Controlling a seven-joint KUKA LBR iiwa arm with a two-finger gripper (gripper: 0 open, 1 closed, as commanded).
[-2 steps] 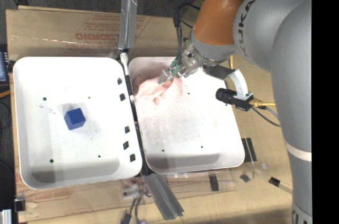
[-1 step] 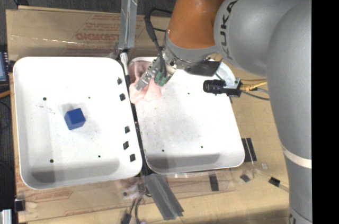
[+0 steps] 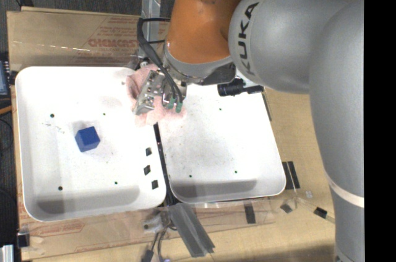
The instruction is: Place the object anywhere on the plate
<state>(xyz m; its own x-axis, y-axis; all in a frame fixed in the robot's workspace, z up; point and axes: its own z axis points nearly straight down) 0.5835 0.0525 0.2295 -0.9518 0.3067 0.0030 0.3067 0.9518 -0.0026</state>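
Note:
A small blue cube lies on the floor of the left bin, left of centre. A pink plate sits at the far edge where the two bins meet, largely covered by the arm. My gripper hangs over the plate, well to the right of the cube and apart from it. Its two fingers stand open, with pink plate showing in the gap and nothing held between them.
The right bin lies under and in front of the arm's wrist. The big grey arm with its orange band covers the back right of the bench. A cardboard sheet lies behind the bins.

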